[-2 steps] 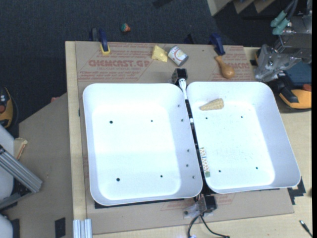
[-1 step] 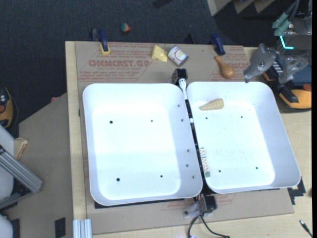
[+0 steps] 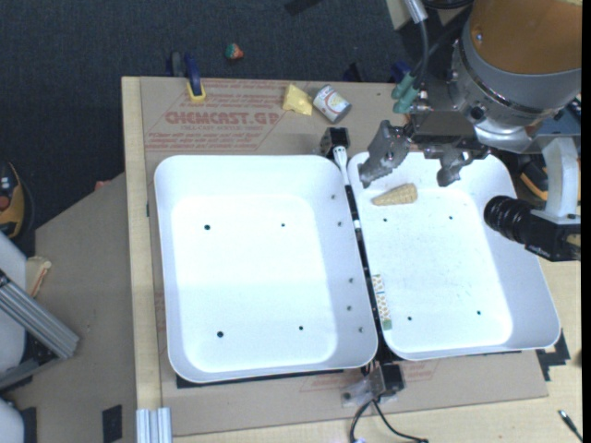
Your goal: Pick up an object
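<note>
Cone-shaped tan object (image 3: 395, 195) lies just below your jaws (image 3: 413, 166), long axis left-right across the right bin (image 3: 462, 275); jaws look spread, holding nothing.

I see my arm (image 3: 517, 63) as a thick grey cylinder with an orange band; black cables (image 3: 423, 26) run beside it.

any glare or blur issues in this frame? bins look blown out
Camera view: both white bins glare near saturation, little surface detail; the tan object in the right bin stays readable; the gripper and arm look slightly soft; dark floor underexposed.
</note>
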